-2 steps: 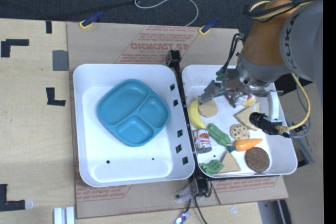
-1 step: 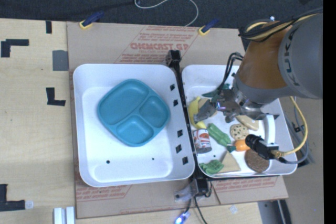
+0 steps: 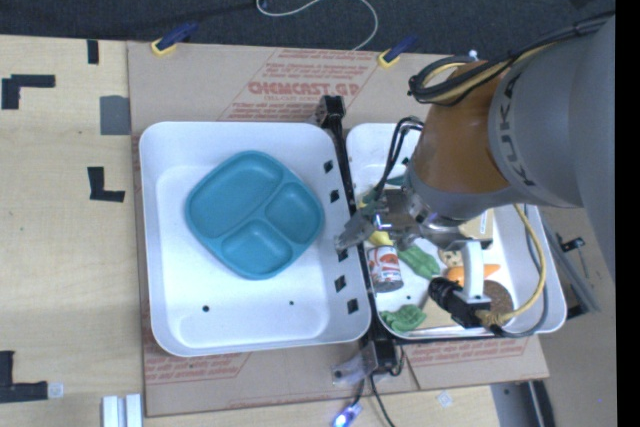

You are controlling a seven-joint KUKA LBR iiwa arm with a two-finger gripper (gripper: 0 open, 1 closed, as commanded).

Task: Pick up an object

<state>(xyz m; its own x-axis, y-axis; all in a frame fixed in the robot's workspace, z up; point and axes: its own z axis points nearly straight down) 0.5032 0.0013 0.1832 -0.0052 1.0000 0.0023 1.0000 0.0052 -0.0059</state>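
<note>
- White plastic forms both bins: the left bin (image 3: 165, 245) carries a blue divided plate (image 3: 255, 213), and the right bin (image 3: 530, 320) carries a heap of small items under the arm (image 3: 470, 150).
- The gripper (image 3: 385, 220) is seen low over the left part of the right bin, beside the dividing wall; whether it is released or clenched cannot be told.
- The likely targets are judged to be a small can with a red label (image 3: 386, 268) just near of the gripper, a green piece (image 3: 420, 262) to its right, and a green leafy piece (image 3: 405, 318) at the near wall.
- No item is seen gripped, so the pick is judged not yet made.
- A clean pick would be helped if one item were centred under the tool, a straight descent were made, and the bin wall were kept clear.
- Much of the right bin is covered by the wrist and cables; the orange and brown things (image 3: 480, 280) near the right are too small to be named.
</note>
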